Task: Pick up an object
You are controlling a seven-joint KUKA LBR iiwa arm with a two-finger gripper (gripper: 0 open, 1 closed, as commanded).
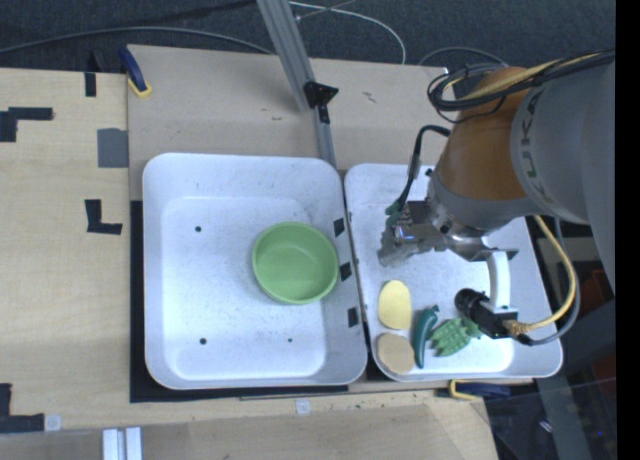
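Note:
A green bowl [294, 262] sits upright in the left bin [180, 188], right of its middle. In the right bin [372, 193] a yellow oval piece [395, 303] lies near the front, with a tan round piece [396, 352] in front of it. A dark green pepper-like toy [422, 333] and a light green knobbly toy [455, 335] lie beside them at the front. My gripper [398, 248] hangs over the right bin's left half, just behind the yellow piece. Nothing shows between its fingers.
A grey pole [290, 48] slants down from the top to the bins' back edge. Cables loop across the dark floor behind the bench. A black fitting with a yellow cable [490, 316] sits over the right bin's front right corner.

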